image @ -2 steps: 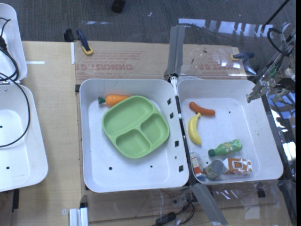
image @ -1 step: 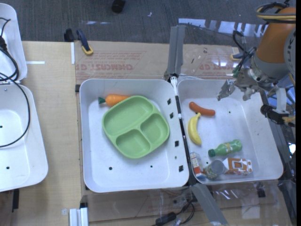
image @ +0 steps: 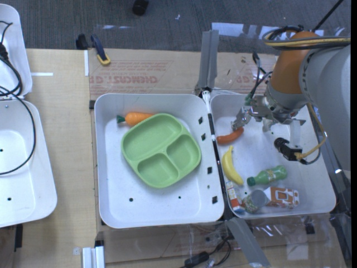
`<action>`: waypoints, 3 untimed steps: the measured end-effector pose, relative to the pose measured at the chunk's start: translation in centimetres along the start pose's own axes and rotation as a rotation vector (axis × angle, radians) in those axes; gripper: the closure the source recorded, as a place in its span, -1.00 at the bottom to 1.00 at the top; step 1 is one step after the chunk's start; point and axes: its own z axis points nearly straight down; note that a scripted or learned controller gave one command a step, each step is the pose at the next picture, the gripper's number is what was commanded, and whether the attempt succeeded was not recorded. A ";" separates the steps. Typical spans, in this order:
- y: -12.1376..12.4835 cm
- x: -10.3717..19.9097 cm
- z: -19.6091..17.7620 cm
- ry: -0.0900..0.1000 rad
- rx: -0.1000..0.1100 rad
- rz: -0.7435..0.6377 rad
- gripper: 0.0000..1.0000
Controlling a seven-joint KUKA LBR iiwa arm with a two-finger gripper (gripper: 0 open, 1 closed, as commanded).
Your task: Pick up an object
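The hand (image: 243, 118) hangs low in the right bin's (image: 312, 205) far left corner; its state I cannot tell. Just beside it the chili (image: 230, 137) lies slanted, tip toward the hand.

- Evenly and brightly lit from overhead — no hard-edged shadows anywhere on the pale wooden bench top (image: 61, 166).
- Soft, faint shading only under the light green three-compartment plastic plate (image: 162, 149) and along the inner walls of the shallow white left bin (image: 106, 205).
- Mild washed-out whiteness on the floor of the shallow white right bin (image: 312, 197), detail there slightly flattened.
- Dull sheen on the rounded orange band of the grey arm (image: 293, 66), no sharp glare.
- Moderate resolution, slightly soft overall — lettering on the brown cardboard sheet (image: 150, 71) readable but fuzzy.
- Dim, grainy at the top over the dark grey carpet (image: 67, 10).
- Slight slant distortion, bin edges splaying outward toward the bottom.
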 end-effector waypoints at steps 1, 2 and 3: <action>-1.0 1.1 0.0 0.001 0.002 0.037 -1.00; -1.1 1.0 -0.7 0.000 0.005 0.037 1.00; -1.1 1.0 -0.7 0.000 0.005 0.037 -1.00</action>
